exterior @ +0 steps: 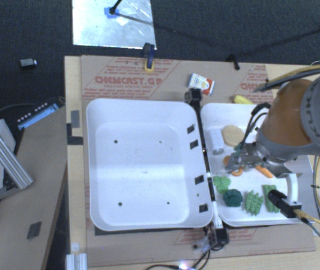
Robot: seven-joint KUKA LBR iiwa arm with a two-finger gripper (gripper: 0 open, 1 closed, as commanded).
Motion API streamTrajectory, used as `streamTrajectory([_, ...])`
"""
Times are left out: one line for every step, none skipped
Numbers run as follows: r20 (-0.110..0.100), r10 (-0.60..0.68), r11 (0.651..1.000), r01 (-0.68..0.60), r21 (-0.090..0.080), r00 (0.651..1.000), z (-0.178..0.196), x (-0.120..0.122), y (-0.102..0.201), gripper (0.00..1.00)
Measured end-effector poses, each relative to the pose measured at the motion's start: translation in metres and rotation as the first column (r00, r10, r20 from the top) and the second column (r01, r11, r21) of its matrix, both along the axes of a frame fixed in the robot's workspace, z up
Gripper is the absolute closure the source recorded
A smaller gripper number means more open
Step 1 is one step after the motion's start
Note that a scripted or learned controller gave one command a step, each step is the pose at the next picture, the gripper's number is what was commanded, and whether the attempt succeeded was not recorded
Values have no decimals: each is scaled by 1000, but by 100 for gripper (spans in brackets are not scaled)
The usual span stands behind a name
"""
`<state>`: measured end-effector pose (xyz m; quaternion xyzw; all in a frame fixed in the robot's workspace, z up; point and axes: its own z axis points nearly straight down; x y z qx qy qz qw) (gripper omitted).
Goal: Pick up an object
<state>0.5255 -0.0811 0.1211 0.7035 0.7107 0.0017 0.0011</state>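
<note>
My gripper (236, 162) hangs low over the middle of the right bin (216, 114), reaching in from the right under the orange wrist band. Its tip sits right above an orange piece (234, 170) near the bin's centre. A tan round object (232, 134) lies just behind it. In front lie a light green leafy piece (222, 182), a dark green lump (232, 197) and a ridged green piece (253, 202). A yellow object (243, 100) rests at the bin's far rim. Nothing shows between the fingers.
The left bin (101, 151) stands beside the right one, split by a black-clipped divider (202, 151). A small white and orange carton (200, 83) lies behind the bins on the cardboard. Another green piece (269, 197) and an orange piece (265, 172) lie under the wrist.
</note>
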Motion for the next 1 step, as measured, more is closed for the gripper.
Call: streamTrajectory([5,3,1000,-3,3,1000,67,24,77,100])
